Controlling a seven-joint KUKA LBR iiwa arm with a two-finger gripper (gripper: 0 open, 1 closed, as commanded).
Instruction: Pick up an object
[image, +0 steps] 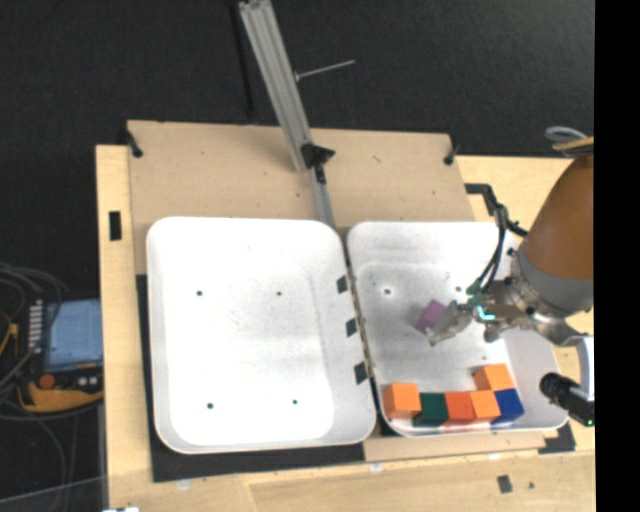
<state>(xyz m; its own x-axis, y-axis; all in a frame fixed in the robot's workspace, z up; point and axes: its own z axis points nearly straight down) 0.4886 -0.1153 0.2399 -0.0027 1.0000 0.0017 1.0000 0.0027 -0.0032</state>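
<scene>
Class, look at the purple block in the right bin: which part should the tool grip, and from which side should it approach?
Likely from above, closing on two opposite side faces. The purple block lies alone on the bare floor of the right bin, apart from the walls and from the row of orange, green and blue blocks along the near wall, so its sides look free. The tool is right beside it.

Desk (230, 170): bare, matt, tan board, fibreboard or wood by its look. Left bin (245, 330) and right bin (400, 255): smooth white plastic, faintly scuffed grey at the middle. Slanted rail (275, 80): ribbed, pale metal with a dull sheen. Arm's orange band (568, 215): smooth, satin finish. Blocks: orange block (404, 398), green block (433, 408), blue block (508, 402), purple block (432, 316), all matt, even colour. Floor (100, 70): dark, rough, carpet-like.
</scene>
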